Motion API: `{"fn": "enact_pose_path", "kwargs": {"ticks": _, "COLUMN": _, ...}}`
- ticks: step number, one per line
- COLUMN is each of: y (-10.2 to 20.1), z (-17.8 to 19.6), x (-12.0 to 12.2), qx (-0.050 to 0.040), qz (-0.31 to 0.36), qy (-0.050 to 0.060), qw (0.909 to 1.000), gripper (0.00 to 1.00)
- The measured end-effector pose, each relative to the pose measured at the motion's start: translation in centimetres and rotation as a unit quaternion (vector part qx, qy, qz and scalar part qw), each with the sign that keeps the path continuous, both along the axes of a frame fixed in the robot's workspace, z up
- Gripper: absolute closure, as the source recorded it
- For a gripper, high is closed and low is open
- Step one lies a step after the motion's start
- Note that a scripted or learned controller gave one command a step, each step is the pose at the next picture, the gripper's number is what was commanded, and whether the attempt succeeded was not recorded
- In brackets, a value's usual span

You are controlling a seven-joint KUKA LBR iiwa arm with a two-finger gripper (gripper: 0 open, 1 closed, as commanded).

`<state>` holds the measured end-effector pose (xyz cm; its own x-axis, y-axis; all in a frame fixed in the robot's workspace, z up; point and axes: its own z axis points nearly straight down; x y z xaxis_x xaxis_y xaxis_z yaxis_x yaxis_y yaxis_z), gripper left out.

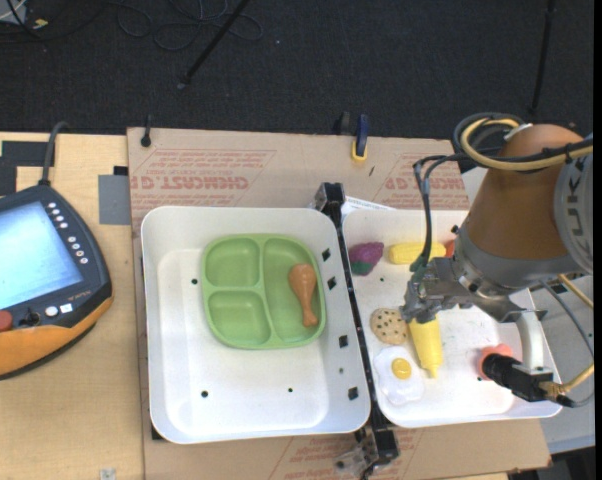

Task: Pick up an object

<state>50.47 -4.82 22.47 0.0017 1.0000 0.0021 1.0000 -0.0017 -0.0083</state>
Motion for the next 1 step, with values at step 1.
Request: {"fn": "enact_pose_path", "kwargs": {"ticks": 1, "y": 2.1, "z": 0.22, "x": -3.06, "qx": -0.0001, "qz": 0.001, "qy": -0.001, "qw": 1.0, "gripper": 1.0}}
